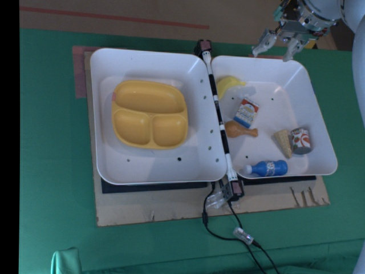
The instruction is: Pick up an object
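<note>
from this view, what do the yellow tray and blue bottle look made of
Yellow tray: probably moulded plastic, with a smooth, even colour, soft sheen and rounded compartment walls. Blue bottle: likely a plastic toy, glossy blue with a white cap and a pale label band; too small to be sure.

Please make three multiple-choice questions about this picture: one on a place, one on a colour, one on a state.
1. Where does the yellow divided tray lie?
A. left bin
B. right bin
C. on the green cloth

2. What colour is the bottle in the right bin?
A. red
B. blue
C. green

3. How is the hand?
A. shut on the bottle
B. open, holding nothing
C. shut on the tray

Answers: 1 A, the tray fills the left bin. 2 B, its body is blue. 3 B, its fingers stand apart above the right bin's far rim.
</note>
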Robot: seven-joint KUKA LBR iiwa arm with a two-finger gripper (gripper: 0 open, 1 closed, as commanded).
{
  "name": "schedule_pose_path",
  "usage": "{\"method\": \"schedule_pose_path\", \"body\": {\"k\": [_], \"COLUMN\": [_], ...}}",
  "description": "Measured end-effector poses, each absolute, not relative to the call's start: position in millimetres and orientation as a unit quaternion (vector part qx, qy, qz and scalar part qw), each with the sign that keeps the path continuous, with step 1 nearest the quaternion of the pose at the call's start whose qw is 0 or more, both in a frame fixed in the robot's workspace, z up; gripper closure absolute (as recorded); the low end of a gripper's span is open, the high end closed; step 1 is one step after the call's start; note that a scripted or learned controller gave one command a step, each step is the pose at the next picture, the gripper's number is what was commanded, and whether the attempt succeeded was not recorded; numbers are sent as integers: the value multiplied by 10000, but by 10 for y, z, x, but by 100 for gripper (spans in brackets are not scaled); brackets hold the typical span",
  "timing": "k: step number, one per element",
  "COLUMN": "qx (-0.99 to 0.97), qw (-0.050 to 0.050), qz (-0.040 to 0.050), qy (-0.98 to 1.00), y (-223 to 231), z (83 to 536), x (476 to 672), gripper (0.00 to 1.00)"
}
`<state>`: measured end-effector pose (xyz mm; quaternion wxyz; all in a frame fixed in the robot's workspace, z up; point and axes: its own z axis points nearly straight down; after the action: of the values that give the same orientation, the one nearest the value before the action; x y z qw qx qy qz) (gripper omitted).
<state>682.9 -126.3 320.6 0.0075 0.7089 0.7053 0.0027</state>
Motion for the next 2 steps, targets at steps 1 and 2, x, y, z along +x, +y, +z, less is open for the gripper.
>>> {"method": "schedule_pose_path", "body": {"k": [1, 2], "qx": [7093, 7096], "qw": [76, 104], "qz": [27, 37], "qy": [7049, 7045], "y": [-1426, -1126], "z": [1956, 1878], "x": [6557, 5929], "gripper": [0, 0]}}
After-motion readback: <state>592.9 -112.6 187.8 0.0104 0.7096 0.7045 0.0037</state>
